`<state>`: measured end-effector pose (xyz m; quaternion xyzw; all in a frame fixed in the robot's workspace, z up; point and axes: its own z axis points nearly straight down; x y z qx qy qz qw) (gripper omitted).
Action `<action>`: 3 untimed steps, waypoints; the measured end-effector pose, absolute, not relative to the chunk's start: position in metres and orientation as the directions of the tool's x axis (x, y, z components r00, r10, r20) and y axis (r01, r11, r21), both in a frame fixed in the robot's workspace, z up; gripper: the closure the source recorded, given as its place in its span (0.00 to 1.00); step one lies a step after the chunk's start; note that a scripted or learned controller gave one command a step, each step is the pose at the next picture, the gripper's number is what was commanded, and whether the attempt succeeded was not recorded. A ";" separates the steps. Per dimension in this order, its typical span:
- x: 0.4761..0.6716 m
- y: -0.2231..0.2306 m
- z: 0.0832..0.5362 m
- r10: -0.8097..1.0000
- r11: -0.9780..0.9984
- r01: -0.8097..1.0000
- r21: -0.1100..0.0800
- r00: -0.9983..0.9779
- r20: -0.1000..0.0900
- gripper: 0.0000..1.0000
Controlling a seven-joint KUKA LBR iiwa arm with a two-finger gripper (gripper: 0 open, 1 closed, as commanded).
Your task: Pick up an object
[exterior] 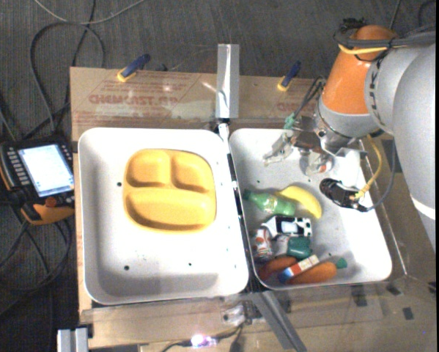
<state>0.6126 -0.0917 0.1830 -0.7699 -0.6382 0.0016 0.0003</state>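
My gripper hangs over the far part of the right bin, open, with nothing between its fingers. Nearer the front of that bin lies a heap of objects: a yellow banana, a green bottle, a black and white box, a small red and white can, a teal piece, a red and blue marker and an orange carrot. The gripper stands apart from all of them, up and behind the banana.
A yellow compartment tray lies in the left bin. A metal post rises behind the ridge between the bins. The arm's black cable loop hangs beside the banana. A handheld pendant sits off the bench's left.
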 end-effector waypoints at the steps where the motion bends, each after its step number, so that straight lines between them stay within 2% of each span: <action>1: 0.584 -0.154 0.089 0.954 -0.299 0.954 0.008 0.299 0.000 0.00; 2: 0.585 -0.154 0.099 0.954 -0.299 0.954 0.010 0.299 0.000 1.00; 3: 0.626 -0.113 0.090 0.881 -0.473 0.881 0.007 0.473 -0.001 1.00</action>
